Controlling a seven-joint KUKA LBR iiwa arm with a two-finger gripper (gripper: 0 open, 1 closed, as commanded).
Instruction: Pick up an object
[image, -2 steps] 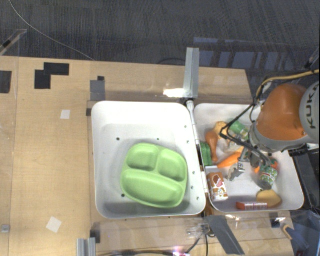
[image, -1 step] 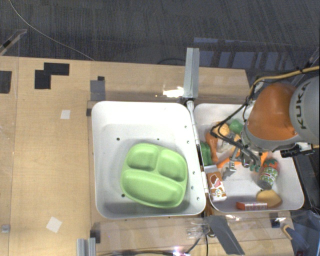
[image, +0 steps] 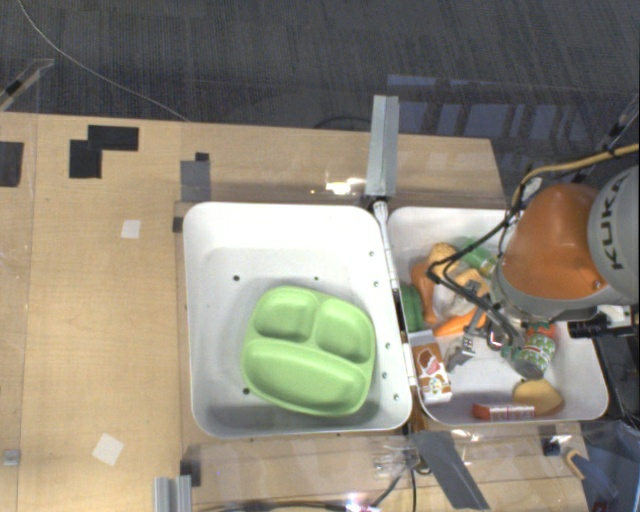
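The gripper (image: 478, 335) hangs over the carrot (image: 452, 325); its state I cannot tell. The carrot looks light, stiff; grasp mid-body.

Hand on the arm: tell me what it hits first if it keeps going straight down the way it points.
Probably the bare white floor of the right bin, close beside the small carton. The hand points down over that patch, though depth is hard to judge from this view.

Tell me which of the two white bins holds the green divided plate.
The left bin, the one away from the arm. It holds the green divided plate; the right bin holds a jumble of small items.
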